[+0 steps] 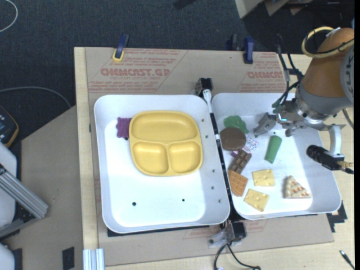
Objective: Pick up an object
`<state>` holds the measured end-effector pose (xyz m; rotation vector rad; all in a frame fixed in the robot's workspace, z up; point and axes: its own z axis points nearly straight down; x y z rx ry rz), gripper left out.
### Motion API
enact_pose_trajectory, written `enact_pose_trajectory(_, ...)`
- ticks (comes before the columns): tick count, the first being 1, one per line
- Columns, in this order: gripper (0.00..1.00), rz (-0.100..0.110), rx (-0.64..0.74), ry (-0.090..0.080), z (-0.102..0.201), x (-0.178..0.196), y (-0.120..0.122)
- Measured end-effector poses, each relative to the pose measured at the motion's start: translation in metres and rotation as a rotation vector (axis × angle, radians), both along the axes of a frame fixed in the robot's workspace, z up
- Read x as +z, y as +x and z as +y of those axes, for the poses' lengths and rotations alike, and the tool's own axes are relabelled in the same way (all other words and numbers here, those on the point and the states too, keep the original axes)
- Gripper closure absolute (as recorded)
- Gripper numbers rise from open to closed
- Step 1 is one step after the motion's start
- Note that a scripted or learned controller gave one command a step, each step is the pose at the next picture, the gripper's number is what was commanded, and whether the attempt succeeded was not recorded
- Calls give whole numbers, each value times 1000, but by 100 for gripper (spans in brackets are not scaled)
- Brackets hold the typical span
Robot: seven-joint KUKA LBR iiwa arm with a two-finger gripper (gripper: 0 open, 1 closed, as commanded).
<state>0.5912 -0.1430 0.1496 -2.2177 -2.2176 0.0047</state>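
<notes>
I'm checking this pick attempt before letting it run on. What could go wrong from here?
1. The right bin is crowded: the green cylinder lies close to the brown disc and chocolate piece, so a descent could nudge neighbours.
2. The gripper hovers above the cylinder's top end, not its middle, so a grasp may slip off.
3. The cheese pieces lie flat and may be hard to pinch.

You're looking at a robotics lab: clamps (118, 50) pin a printed board (169, 69) to the surface, cables (11, 16) trail over dark carpet (67, 16), and aluminium framing (19, 196) stands far from the hand (279, 124).
</notes>
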Motion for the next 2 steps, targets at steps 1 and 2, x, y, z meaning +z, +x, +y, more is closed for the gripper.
enact_pose_trajectory(1, 0, -7, -1, -2, 8, -55, 3)
enact_pose_trajectory(2, 0, -12, 1, -1, 8, -58, 7)
